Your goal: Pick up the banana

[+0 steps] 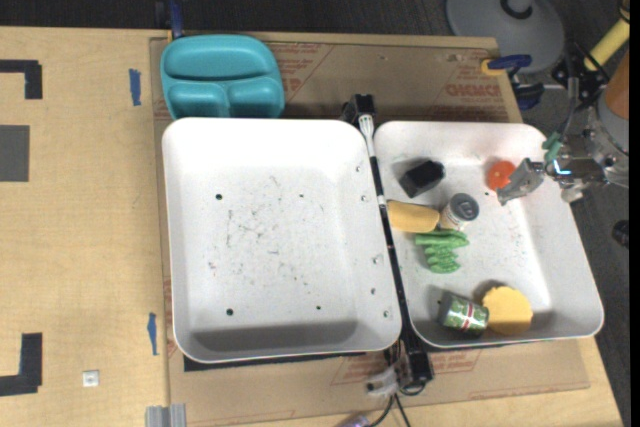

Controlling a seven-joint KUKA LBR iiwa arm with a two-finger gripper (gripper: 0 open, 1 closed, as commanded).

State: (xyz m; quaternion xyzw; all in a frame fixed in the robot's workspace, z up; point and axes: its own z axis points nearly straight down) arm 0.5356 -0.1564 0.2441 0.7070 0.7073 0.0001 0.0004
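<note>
The long yellow banana lies at the left side of the right white bin. Our hand hangs nearby; we cannot tell its state. We should go left, past the black block, then down.

Legible text: none confirmed. The cardboard sheet under the bins carries red printing along its far edge, near the right bin's far corner and beside the teal tray; characters too blurred to read. The green can at the right bin's near edge has a label, also unreadable.
</note>
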